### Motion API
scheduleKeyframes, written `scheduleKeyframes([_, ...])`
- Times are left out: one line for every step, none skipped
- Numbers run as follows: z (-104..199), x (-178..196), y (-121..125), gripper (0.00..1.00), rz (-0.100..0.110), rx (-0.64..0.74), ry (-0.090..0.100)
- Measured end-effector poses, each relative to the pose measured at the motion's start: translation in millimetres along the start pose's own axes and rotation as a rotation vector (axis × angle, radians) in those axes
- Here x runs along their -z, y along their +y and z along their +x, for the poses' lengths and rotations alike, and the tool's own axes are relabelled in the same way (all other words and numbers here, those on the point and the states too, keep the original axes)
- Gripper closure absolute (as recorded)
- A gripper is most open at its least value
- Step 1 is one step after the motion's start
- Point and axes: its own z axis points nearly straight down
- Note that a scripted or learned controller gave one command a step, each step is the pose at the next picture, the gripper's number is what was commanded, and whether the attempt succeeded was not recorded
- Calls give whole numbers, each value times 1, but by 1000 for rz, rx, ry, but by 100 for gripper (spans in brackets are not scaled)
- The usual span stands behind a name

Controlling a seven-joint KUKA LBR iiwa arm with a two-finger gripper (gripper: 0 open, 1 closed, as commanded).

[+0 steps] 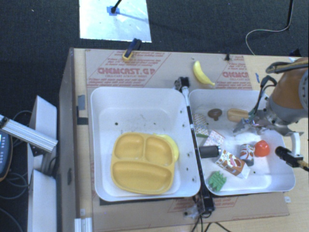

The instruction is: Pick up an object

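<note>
1. The arm (289,93) comes in from the right edge, its orange band above the wrist sitting over the far right part of the right bin (280,180), and it bends down and leftward into that bin.
2. The gripper (248,123) hangs low over the middle of the right bin, just left of the wrist; whether the jaws are open or closed cannot be told (the metal parts blur together there), and nothing can be made out between them.
3. Just near of the gripper lie a small patterned cup (246,152) and a red ball (261,148), side by side; a printed carton (231,163) lies to their left.
4. Farther away in the same bin sit a brown lump (215,113) and a tan wooden cylinder (237,115).
5. A black cylinder (209,152) rests against the bin's left wall, and a green toy (217,180) sits in the near left corner.
6. The left bin (104,105) holds a yellow divided plate (142,162) in its near half.
7. A banana (202,74) lies on the surface (145,69) beyond the bins.
</note>
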Motion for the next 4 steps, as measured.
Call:
scheduleKeyframes([102, 37, 33, 0, -3, 4, 3])
scheduleKeyframes([52, 12, 51, 0, 0, 1, 0])
scheduleKeyframes([49, -1, 63, 0, 28, 7, 8])
scheduleKeyframes([-1, 9, 65, 0, 0, 1, -1])
